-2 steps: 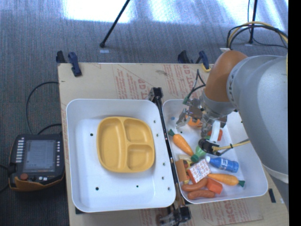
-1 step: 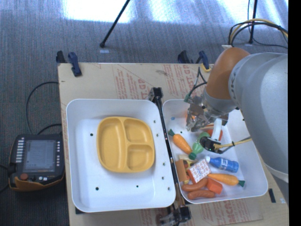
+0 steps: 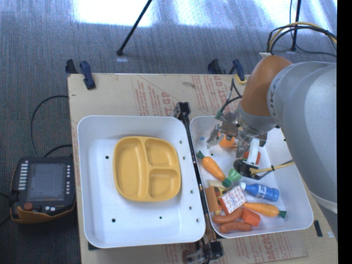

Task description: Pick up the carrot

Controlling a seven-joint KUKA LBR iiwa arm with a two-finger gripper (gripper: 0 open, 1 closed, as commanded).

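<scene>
Bench carries two shallow white bins side by side. Left bin (image 3: 99, 202) holds a yellow divided plate (image 3: 147, 168), lying flat, roughly centred. Right bin (image 3: 300, 199) holds the clutter of toy food.

Arm (image 3: 297, 109) enters from the right, grey with the orange band turned toward the camera, wrist bent down over the upper part of the right bin. Gripper (image 3: 224, 135) sits low near the bin's upper left area, just above an orange item (image 3: 228, 143) that is partly hidden under the wrist hardware; identity of that item cannot be told. Finger state: cannot tell, the tips are lost among cables and dark parts, and nothing can be seen clearly between them.

Carrot (image 3: 213, 168) lies in the left part of the right bin, just below the gripper, slanting down to the right, green top at its upper left end, near the bin's left wall. It lies apart from the gripper.

A second carrot (image 3: 265, 209) lies lower right in the same bin, green top pointing right. Between them: a blue-and-white bottle (image 3: 262, 191), a small red-and-white carton (image 3: 233, 199), and sausages (image 3: 231, 220) along the bottom wall.

Teach pendant (image 3: 43, 188) rests on the floor left of the bench
</scene>
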